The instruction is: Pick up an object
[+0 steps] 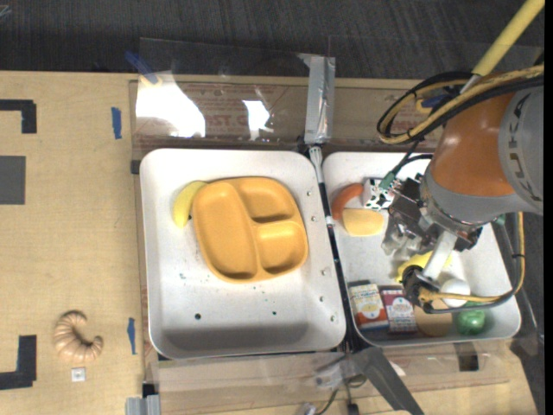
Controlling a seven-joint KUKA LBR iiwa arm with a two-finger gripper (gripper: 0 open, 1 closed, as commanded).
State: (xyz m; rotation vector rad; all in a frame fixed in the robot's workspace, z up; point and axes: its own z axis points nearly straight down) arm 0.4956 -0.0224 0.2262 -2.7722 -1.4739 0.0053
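My gripper (400, 232) hangs low over the middle of the right bin (501, 266), below the arm's orange band (471, 150). Just left of it lie a pale yellow block (363, 222) and a red-orange round thing (347, 195). A small black-and-white patterned item (375, 194) sits close to the gripper's upper left. Along the bin's front edge are two small red boxes (383, 307) and a green ball (471, 321). A yellow and white object (432, 271) lies right under the wrist, partly hidden by it.
The left bin (164, 258) holds an orange divided plate (249, 227) with a yellow banana-like piece (183, 202) tucked at its left. A tan curled toy (77, 336) rests on the bench at the far left. Cables (415, 106) loop behind the arm.
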